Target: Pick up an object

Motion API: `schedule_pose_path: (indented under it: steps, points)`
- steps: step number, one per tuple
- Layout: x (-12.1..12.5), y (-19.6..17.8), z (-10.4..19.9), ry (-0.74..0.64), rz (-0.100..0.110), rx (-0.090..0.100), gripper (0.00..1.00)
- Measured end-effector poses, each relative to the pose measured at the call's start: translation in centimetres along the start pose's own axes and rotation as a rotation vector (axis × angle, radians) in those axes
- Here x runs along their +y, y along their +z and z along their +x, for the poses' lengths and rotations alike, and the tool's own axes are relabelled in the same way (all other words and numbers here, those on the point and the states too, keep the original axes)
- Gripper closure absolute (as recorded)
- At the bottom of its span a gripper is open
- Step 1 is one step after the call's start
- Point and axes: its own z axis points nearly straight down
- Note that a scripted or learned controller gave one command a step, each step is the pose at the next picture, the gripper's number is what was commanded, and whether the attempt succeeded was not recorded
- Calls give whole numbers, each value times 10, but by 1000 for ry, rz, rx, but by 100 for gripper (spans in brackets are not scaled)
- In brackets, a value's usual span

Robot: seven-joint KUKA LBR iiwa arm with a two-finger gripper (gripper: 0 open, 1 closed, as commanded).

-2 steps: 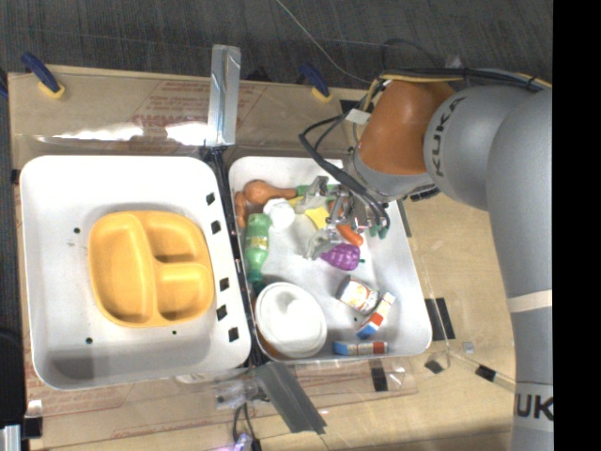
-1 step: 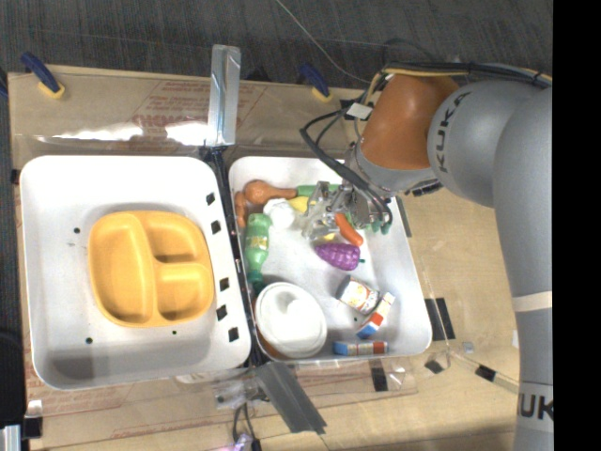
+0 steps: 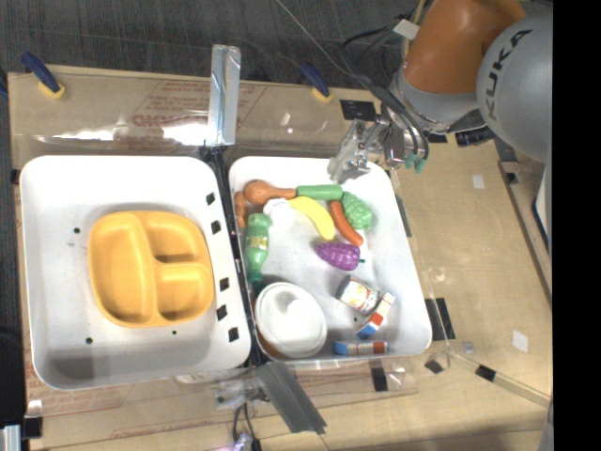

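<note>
We list the purple grape cluster [image 3: 337, 255] — mid right bin [image 3: 406, 252], just below the banana [image 3: 316, 216] — as likely light, stiff, bumpy plastic, best pinched across its middle; gripper [image 3: 355, 163] at the far rim, spread we cannot tell.

Robotics lab, KUKA arm [image 3: 512, 54], taped bench [image 3: 470, 242], twin white bins [image 3: 38, 252], loose cables [image 3: 282, 7]

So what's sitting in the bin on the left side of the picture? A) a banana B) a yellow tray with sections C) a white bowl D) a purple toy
B: the yellow tray with its sections lies in the left bin, while the toys and the white bowl are in the right bin.
</note>
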Motion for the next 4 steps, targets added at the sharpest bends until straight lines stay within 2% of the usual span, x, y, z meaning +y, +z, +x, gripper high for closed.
schedule_pose_path:
  steps: [1, 2, 3, 4]
  points:
    - [0, 6, 2, -1, -1, 11, 0]
    - [-9, 153, 39, -164, -4, 27, 0]
    - [-7, 135, 33, -171, -2, 11, 100]
    - [-57, -29, 20, 151, 2, 4, 100]
